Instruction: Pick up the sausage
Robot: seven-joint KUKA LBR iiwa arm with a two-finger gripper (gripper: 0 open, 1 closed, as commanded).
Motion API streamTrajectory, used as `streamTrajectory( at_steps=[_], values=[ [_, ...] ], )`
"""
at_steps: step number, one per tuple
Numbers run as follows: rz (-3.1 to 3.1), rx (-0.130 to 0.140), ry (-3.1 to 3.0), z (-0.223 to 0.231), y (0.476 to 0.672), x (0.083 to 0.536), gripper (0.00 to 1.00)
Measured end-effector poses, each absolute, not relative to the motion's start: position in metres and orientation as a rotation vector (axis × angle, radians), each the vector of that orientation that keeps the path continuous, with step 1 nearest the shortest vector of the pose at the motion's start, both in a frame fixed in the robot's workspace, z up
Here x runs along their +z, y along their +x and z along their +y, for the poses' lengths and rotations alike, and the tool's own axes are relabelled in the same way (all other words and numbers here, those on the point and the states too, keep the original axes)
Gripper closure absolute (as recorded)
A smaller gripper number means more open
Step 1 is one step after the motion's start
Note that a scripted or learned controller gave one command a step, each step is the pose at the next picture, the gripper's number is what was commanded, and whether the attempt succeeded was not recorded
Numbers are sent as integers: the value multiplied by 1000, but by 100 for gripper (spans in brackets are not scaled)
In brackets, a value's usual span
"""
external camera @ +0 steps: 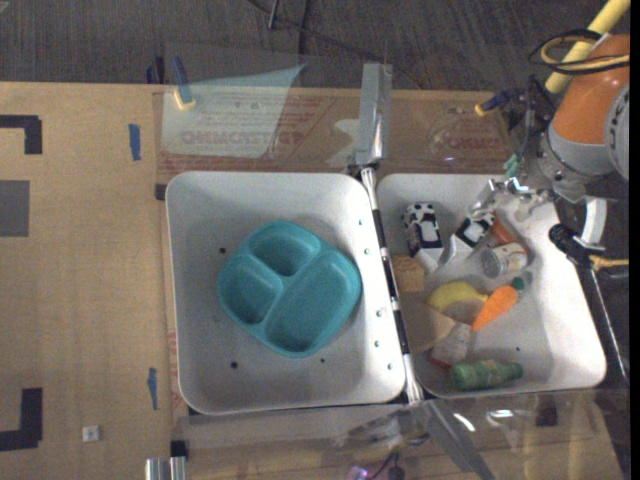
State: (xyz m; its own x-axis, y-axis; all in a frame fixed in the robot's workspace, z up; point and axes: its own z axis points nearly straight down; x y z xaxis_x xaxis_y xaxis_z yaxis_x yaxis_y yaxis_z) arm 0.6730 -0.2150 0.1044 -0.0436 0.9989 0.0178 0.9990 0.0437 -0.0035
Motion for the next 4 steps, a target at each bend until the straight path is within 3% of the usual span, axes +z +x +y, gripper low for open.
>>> streamTrajectory(
  at_steps=[4],
  values=[
    [-2327, -16, -2095, -214, 674, 104, 0]
  ],
)
